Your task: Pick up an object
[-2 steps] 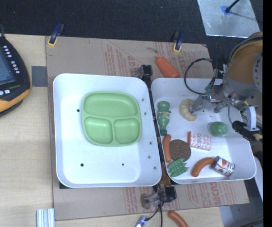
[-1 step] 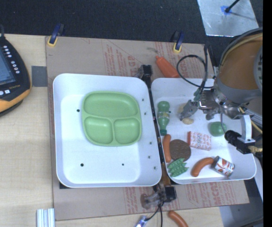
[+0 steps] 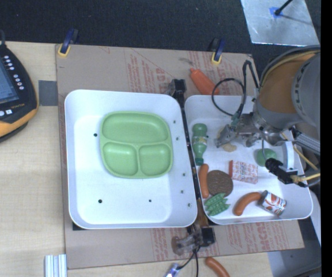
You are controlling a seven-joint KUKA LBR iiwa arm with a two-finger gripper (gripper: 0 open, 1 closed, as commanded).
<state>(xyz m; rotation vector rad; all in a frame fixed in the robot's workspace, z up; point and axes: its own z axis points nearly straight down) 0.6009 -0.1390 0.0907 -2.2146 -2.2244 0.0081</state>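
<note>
Cardboard covers the counter under two white bins. Over the right bin (image 3: 304, 209), the gripper (image 3: 244, 133) hangs low near its back edge; whether its fingers are spread or pressed together I cannot tell. Just beside it lies a beige scrap (image 3: 229, 148); a bottle (image 3: 199, 140) hugs the left wall, a patty (image 3: 219, 183) and sausage (image 3: 246, 203) nearer the front. Crowding risks a glancing, empty grab.
</note>
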